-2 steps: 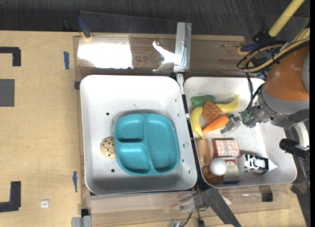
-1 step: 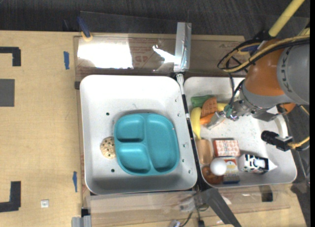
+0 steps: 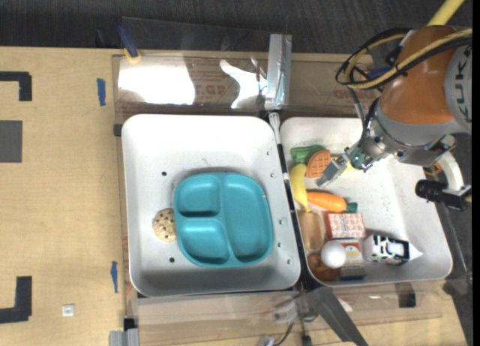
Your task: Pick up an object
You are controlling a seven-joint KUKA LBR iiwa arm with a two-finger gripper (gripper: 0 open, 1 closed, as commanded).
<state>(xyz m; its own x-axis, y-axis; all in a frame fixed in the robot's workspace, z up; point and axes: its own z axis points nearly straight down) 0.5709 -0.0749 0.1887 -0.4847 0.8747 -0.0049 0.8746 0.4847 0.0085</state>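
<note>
Two shallow white bins with rounded corners and a smooth, glossy surface sit side by side on a pale wooden counter (image 3: 60, 209).

The left bin (image 3: 202, 134) holds a teal plate (image 3: 223, 218) with rounded corners, moulded into three compartments. Its finish looks like matte plastic. A small round cookie (image 3: 164, 224), tan and speckled, lies just beside the plate's left edge.

The right bin (image 3: 405, 209) holds a crowd of toy food along its left side. At the top there is a green piece (image 3: 306, 152), touching an orange waffle-patterned piece (image 3: 319, 163). Below them a curved yellow banana (image 3: 299, 185) lies along the bin wall, and a smooth orange carrot (image 3: 327, 201) rests across its lower end. Further down there is a small pink-patterned box (image 3: 346, 226), a white egg (image 3: 334, 255), and a black-and-white carton (image 3: 390, 248) lying on its side.

The arm (image 3: 420, 89), with a rounded orange shell, reaches in from the right, trailing looped yellow and black cables. Its pincer (image 3: 335, 170) hangs over the upper left of the right bin, just beside the waffle piece. The metal fingers look slightly parted, with nothing between them.
</note>
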